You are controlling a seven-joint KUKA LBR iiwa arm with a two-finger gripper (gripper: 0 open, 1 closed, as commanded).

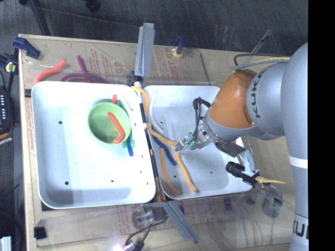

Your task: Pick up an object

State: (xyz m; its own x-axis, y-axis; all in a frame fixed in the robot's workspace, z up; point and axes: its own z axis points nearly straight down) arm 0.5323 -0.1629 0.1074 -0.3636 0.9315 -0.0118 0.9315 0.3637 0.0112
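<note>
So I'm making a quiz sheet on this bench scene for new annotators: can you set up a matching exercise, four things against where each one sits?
Things:
1. round green plastic bowl
2. curved red strip
3. long yellow-orange flexible strip
4. grey arm's gripper

Places:
A. lying in the right white bin
B. hanging over the middle of the right bin
C. lying in the bowl
D. in the left white bin

Pairs: 1-D, 2-C, 3-A, 4-B
</note>
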